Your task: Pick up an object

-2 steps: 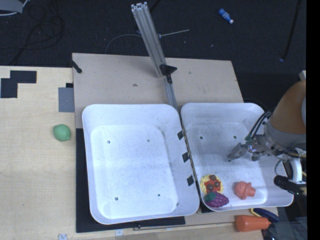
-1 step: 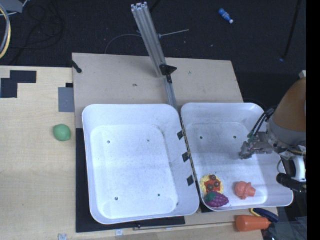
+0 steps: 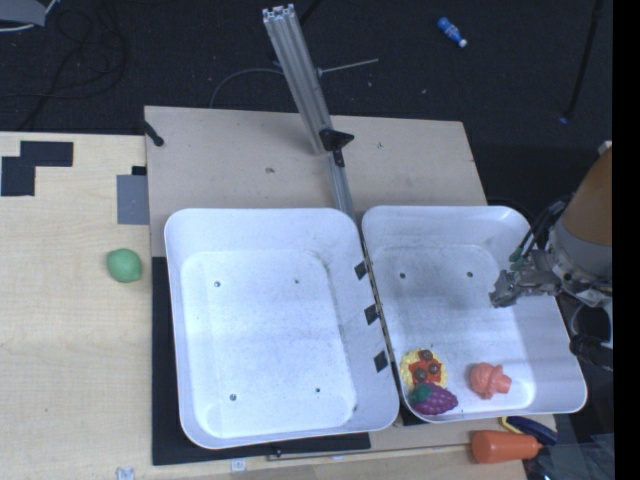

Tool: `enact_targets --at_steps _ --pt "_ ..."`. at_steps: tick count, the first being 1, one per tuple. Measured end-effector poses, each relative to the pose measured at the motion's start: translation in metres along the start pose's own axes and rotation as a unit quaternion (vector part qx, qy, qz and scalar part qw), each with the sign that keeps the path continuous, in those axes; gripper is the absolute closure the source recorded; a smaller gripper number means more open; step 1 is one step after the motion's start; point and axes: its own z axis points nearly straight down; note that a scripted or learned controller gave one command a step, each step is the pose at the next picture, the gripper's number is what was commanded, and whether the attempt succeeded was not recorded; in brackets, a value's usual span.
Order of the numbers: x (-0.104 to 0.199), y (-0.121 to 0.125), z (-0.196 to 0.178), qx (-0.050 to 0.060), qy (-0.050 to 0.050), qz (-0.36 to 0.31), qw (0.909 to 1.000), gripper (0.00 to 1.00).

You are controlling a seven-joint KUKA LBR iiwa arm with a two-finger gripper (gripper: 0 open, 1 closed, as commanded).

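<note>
White bins on bench — tool (image 3: 503, 295) above right bin (image 3: 455, 230).

Robot arm (image 3: 590, 223): wrist and gripper (image 3: 503, 296).
Orange band above a grey wrist; dark cables loop beside it; the gripper is small, grey metal with dark parts.

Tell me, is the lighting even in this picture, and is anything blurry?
In the camera view, the white bins look bright and washed out, the floor behind is dark, the gripper casts a soft grey shadow, and the small toys look fuzzy.
</note>
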Motion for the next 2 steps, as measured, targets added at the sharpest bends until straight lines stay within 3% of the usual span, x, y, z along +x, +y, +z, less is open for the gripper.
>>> enact_targets --at_steps 2 --pt "-0.001 0.003 -0.105 0.0 0.0 0.0 1.0 1.0"
